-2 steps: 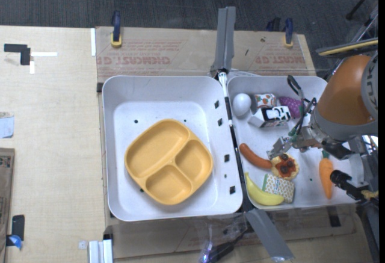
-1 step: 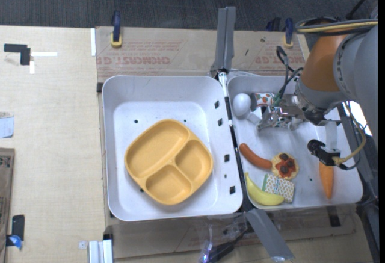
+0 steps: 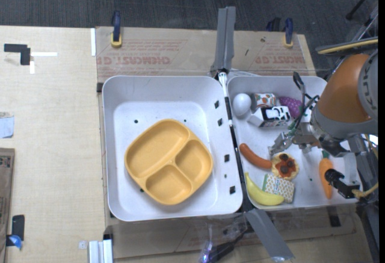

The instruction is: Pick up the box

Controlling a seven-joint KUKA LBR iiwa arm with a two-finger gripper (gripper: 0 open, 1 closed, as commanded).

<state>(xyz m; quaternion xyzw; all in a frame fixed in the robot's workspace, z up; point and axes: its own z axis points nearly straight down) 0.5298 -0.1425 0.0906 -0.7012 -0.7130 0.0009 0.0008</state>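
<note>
The box lies up and left of the gripper, its long axis running left-right. I cannot tell the gripper's state.

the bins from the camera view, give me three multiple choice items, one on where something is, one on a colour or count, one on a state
1. Where does the yellow divided plate lie?
A. in the left bin
B. in the right bin
C. on the bench outside the bins

2. How many compartments does the plate have?
A. two
B. three
C. five

3. How does the black-and-white box stand relative to the hand?
A. clamped in the hand
B. lying in the right bin, apart from the hand
C. resting on the plate

Answers:
1 A, the plate sits alone inside the left bin's walls.
2 B, one long section and two smaller ones show.
3 B, the box lies near the bin's far side while the hand hangs nearer the sausage.
</note>
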